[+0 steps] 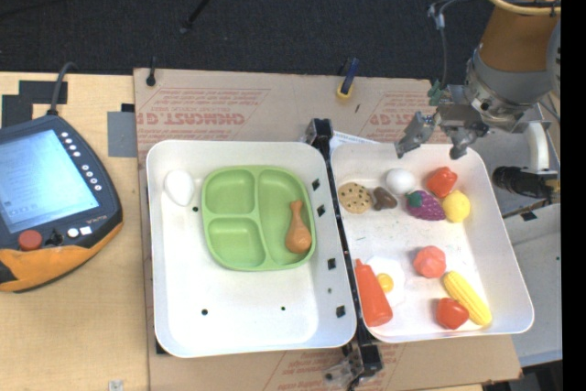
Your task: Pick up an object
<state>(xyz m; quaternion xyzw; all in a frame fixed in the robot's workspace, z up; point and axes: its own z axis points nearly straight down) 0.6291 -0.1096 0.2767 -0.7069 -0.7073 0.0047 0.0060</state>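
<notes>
White right bin [509,261]: red pepper [440,180] touching yellow lemon [457,207].

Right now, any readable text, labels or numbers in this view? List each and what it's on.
"OKMONT, CA" is my best reading, not certain: red print, upside down, on the brown cardboard sheet behind the bins.
More red print on the cardboard's right part: too faint to read.
Red print on the cardboard's front edge: too small to read.
Grey handheld tablet screen: lines of text, blurred, unreadable.
</notes>
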